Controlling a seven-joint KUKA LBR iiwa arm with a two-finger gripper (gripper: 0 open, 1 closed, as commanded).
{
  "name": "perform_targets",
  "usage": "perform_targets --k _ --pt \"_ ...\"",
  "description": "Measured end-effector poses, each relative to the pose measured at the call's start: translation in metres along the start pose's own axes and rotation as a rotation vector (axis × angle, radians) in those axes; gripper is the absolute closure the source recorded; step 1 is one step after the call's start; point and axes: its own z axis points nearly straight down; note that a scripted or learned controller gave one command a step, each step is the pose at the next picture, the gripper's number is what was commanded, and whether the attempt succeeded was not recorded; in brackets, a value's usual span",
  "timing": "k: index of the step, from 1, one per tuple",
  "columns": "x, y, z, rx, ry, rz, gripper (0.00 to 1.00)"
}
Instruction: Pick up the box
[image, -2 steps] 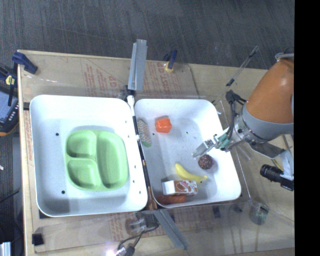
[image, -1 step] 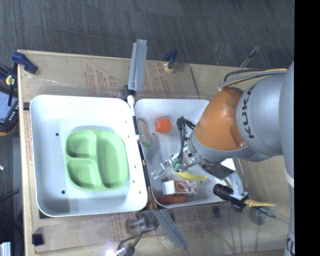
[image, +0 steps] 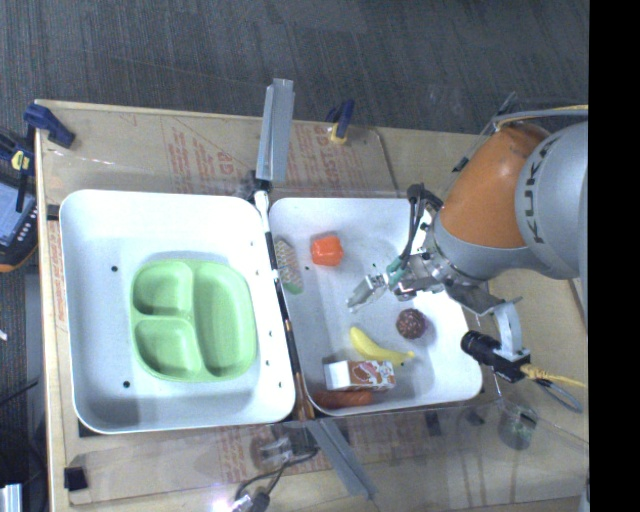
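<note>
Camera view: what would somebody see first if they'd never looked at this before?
Probably the big grey and orange arm reaching in from the right, its claw over the right bin. Next, the green tray lying in the left bin. Then the small things: an orange block, a banana and the box.

camera view | fixed overhead | slanted down | both bins framed

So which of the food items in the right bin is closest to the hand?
The dark brown round item, just below the hand; the banana, orange piece and box lie farther off.
</note>
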Motion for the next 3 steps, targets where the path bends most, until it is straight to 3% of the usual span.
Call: perform_targets --k 1,2,3 --pt "0.045 0.040 0.068 0.003 0.003 -0.118 0.00" --pt "0.025 0.088 0.121 0.000 -0.007 -0.085 0.00" --pt "0.011 0.143 0.121 0.000 0.001 -0.044 0.00"
